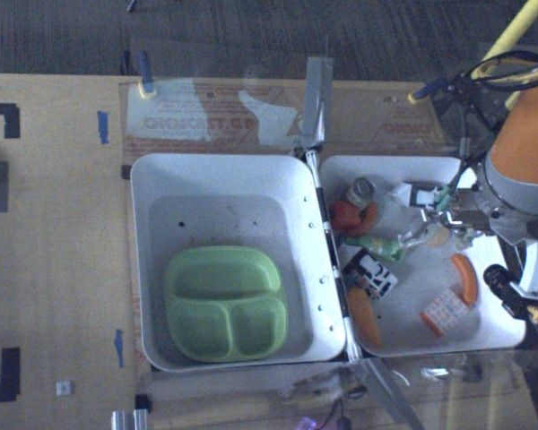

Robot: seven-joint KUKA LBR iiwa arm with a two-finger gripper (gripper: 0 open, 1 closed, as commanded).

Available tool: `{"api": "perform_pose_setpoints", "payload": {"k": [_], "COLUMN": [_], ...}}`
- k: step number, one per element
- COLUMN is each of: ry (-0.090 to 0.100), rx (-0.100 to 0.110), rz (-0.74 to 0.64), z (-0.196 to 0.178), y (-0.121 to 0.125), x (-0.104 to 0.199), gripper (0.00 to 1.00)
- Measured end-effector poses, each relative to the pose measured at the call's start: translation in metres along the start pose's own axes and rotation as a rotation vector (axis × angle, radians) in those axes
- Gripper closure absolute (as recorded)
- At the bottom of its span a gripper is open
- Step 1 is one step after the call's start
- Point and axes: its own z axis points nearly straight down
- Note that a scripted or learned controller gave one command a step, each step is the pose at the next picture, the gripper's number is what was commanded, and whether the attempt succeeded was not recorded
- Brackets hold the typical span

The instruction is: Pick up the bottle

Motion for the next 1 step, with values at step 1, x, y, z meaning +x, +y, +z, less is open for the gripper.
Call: {"api": "perform_pose_setpoints", "payload": {"k": [1], "ry": [0.000], "rx": [-0.001], "rz": [-0.061], "z": [0.0686], "y": [0.0409], "x": [0.0058], "gripper": [0.00]}}
